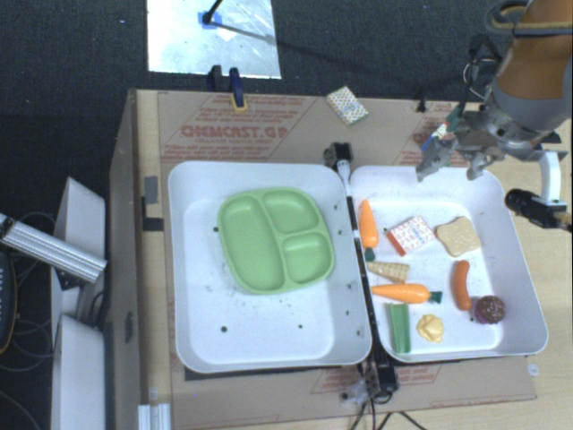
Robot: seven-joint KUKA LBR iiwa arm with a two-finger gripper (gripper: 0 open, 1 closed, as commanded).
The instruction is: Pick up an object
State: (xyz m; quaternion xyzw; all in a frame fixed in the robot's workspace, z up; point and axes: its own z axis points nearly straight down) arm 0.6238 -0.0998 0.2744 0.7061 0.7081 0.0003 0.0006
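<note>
My gripper (452,165) hangs over the far edge of the right bin (519,267), its two fingers spread apart with nothing between them. Below it in that bin lie several toy foods: an orange carrot (367,223) along the left wall, a red-and-white box (412,235), a slice of bread (457,236), a waffle cone (387,270), a second carrot (403,292), a sausage (461,284), a green cucumber piece (399,327), a yellow piece (431,328) and a dark red round piece (489,309).
The left bin (192,330) holds a green divided plate (276,240). A small patterned block (346,105) lies on the cardboard behind the bins. A blue clamp (235,86) sits at the bench's far edge. The grey arm with its orange band (537,52) reaches in from the upper right.
</note>
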